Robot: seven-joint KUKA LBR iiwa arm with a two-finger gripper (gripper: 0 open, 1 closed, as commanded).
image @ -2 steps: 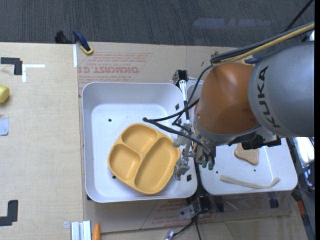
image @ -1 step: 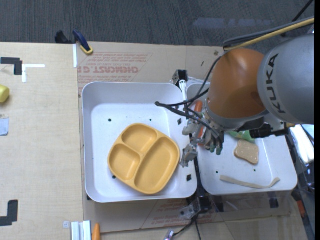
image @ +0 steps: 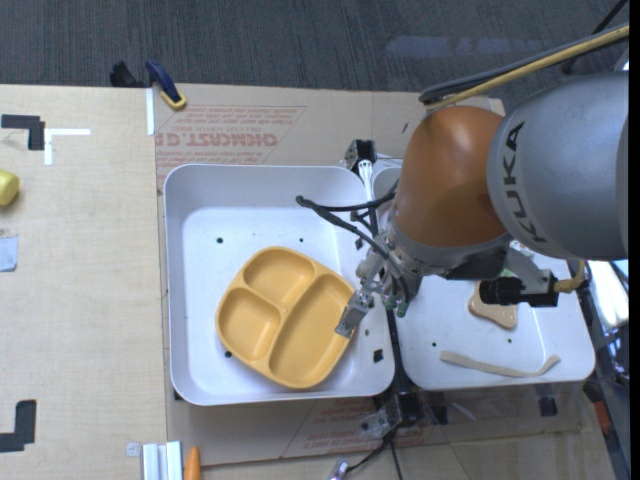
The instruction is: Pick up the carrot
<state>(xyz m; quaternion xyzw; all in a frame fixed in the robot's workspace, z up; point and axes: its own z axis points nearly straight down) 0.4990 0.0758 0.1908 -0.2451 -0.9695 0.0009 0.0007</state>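
Hand (image: 353,316) sits low over the left bin (image: 180,268), at the right rim of the yellow divided plate (image: 285,316), looks to be at or touching the plate edge. Open or closed: can't tell from this angle, the wrist and cable clutter block it. Nothing seen held in it.

Carrot: can't place it. Only orange candidate is a small orange sliver (image: 191,458) at the bottom edge of the view, outside both bins, beside some white strips (image: 157,459); too small to say what it is.

Left bin: the plate lies flat, three compartments, rotated at a slant, sitting toward the lower middle of the bin. No item visible in any compartment.

Right bin (image: 480,373): a tan bread-like piece (image: 494,311) near the middle, partly under a black fitting on the arm. A long pale strip (image: 500,366) lies across the lower part, well apart from the hand. Upper part of that bin is covered by the arm (image: 570,168) and its orange band (image: 445,178).

Black cables (image: 330,211) run from the wrist over the top right corner of the left bin.

Counter (image: 80,318): yellow object (image: 6,188) at the far left edge, blue and yellow clip (image: 165,84) above the left bin's top left corner, printed cardboard sheet (image: 230,133) under both bins
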